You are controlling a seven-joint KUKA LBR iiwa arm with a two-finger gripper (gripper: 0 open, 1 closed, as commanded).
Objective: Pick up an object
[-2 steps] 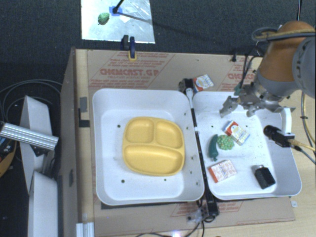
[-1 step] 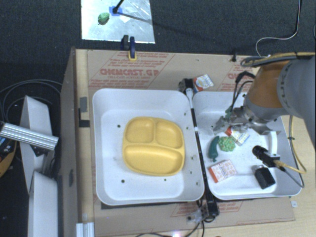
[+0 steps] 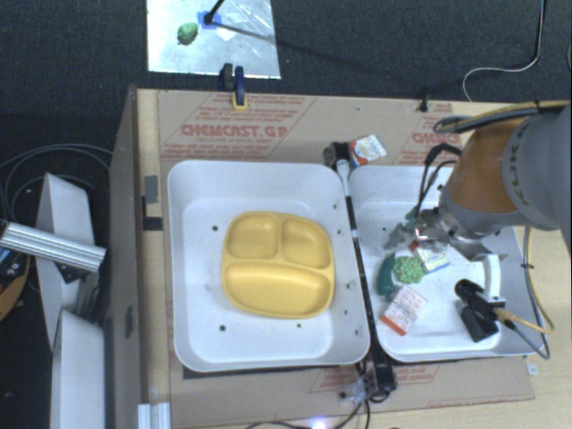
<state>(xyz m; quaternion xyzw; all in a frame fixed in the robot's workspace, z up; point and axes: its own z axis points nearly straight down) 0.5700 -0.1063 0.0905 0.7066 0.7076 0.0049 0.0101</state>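
In the right bin (image 3: 375, 206), a green object (image 3: 398, 273) lies near the left wall, dark teal on one side and pale green on the other. A red-and-white packet (image 3: 405, 310) sits just in front of it. A small white packet with yellow and blue print (image 3: 435, 258) lies to the green object's right. My gripper (image 3: 413, 233) hangs low over the bin, just behind the green object and the small packet. The view does not show anything between its fingers.
The left bin (image 3: 197, 204) holds a yellow divided plate (image 3: 278, 264). The grey and orange arm (image 3: 496, 172) covers the right bin's far right part. A small orange-and-white packet (image 3: 367, 148) lies on the cardboard behind the bins.
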